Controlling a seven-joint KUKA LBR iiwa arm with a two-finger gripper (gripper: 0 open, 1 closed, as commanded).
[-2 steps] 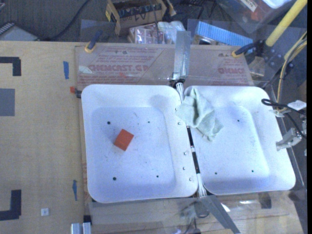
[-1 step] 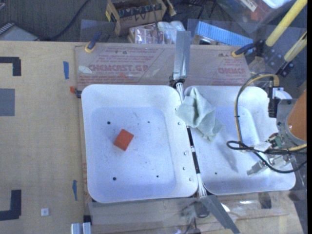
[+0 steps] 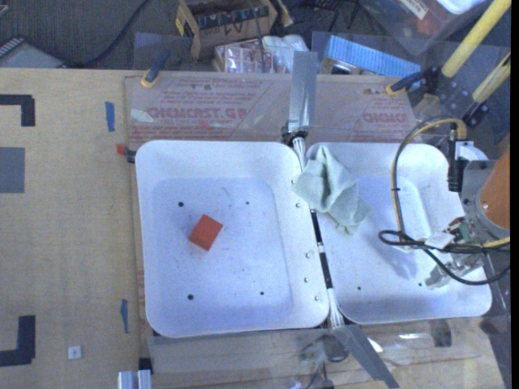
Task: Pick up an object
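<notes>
An orange-red cube lies on the floor of the left bin, left of its middle. A pale green cloth is crumpled at the upper left of the right bin, partly draped over the divider between the bins. My gripper hangs low over the right side of the right bin, well clear of the cloth and far from the cube. Looped black cables partly cover it.
A black and yellow cable loops from the wrist across the right bin. A metal bar stands behind the bins at the divider. Clutter and clamps lie beyond the back edge. Bare wooden bench stretches to the left.
</notes>
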